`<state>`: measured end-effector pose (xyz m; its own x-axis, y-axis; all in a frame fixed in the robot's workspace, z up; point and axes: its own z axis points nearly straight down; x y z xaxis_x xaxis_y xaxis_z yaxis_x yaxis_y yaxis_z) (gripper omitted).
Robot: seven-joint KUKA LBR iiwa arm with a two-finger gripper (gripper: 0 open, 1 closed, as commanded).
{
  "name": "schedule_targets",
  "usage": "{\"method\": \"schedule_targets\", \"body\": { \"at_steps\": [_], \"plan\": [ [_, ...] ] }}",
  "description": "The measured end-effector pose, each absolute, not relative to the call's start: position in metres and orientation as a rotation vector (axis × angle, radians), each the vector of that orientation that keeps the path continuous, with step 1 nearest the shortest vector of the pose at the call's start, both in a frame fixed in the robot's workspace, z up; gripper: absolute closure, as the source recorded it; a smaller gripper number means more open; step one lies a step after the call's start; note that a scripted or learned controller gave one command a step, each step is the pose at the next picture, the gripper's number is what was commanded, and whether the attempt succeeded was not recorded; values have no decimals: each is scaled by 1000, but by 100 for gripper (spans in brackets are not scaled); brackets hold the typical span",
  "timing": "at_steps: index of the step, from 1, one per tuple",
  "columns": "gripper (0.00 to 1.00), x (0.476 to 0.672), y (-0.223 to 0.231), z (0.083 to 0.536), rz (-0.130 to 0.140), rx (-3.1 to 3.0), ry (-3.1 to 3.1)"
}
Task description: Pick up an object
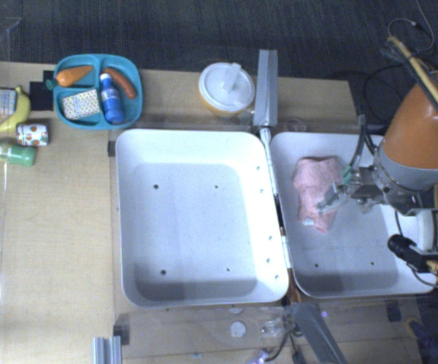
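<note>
A crumpled pink, cloth-like object (312, 182) lies in the upper left part of the right white bin (355, 275). My gripper (334, 196) reaches in from the right, low over the bin, with its tip at the pink object's right edge. The grey wrist and the orange band (422, 131) rise behind it at the right. The view does not show whether the object is in its grip.
The left white bin (196, 226) sits beside the right one, with a metal divider (265, 89) between them at the back. Beyond the bins stand a white lidded cup (226, 88) and a blue tray of toy food (98, 89). A banana (16, 111), a can (32, 134) and a green bottle (7, 153) lie far left.
</note>
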<state>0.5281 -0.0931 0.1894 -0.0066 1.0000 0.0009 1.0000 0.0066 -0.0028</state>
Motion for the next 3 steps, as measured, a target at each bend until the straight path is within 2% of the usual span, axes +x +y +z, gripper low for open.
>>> {"method": "schedule_targets", "body": {
  "at_steps": [1, 2, 3],
  "plan": [
    [0, 554, -101, 89, -11, -1977, -2455],
    [100, 558, -101, 100, -15, -1980, -2462],
    [100, 624, -53, 183, 0, -2143, -2297]
  ]
}}
